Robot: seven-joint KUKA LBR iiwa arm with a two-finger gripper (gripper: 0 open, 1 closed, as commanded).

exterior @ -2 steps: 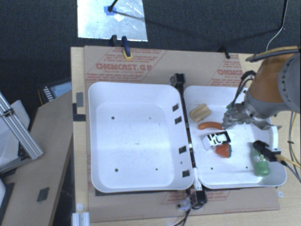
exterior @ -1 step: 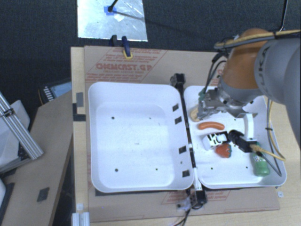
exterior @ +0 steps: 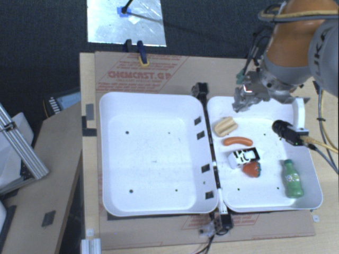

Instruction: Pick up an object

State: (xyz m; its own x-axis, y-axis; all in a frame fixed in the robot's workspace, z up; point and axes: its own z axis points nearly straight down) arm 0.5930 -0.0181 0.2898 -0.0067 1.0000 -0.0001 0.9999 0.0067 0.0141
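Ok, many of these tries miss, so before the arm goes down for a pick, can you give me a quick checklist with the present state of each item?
1. Things to pick lie in the right bin: ok. A bun, a sausage, a black-and-white packet, a strawberry and a green bottle.
2. Gripper carries nothing: ok, nothing seen under it.
3. Gripper is over a target: not ok. It sits at the bin's far rim, beyond the bun.
4. Target stands apart from its neighbours: ok for the bottle and bun; not ok for the strawberry, which touches the packet.
5. Finger opening: cannot tell.
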